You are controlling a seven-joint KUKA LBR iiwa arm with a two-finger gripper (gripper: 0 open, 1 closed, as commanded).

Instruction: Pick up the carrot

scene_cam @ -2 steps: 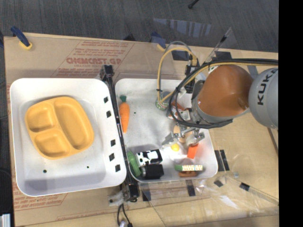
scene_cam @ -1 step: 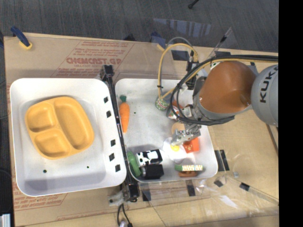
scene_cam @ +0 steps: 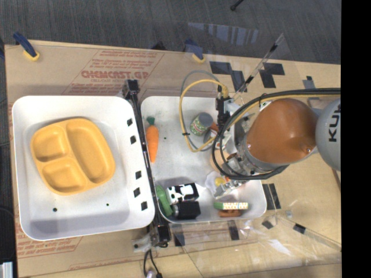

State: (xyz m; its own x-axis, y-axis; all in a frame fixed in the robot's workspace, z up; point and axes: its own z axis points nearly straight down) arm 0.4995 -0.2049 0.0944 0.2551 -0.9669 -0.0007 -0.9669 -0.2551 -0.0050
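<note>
One cam, fixed overhead, is looking down at a slant on the desk [scene_cam: 243, 253] w/ both bins in frame. The left bin [scene_cam: 23, 155] is sitting at left-center, the right bin [scene_cam: 174, 106] at center; their inner walls are meeting near mid-frame. The far side of the desk is lying along the top of the view, w/ dark carpet [scene_cam: 116, 10] showing beyond it, so the cam is facing away from the near edge at the bottom. The arm [scene_cam: 284, 132] is coming in from the view's right & looming large over the right bin, sitting nearer the lens than the bins. Range is moderate: the whole desk width is nearly fitting in frame.
</note>
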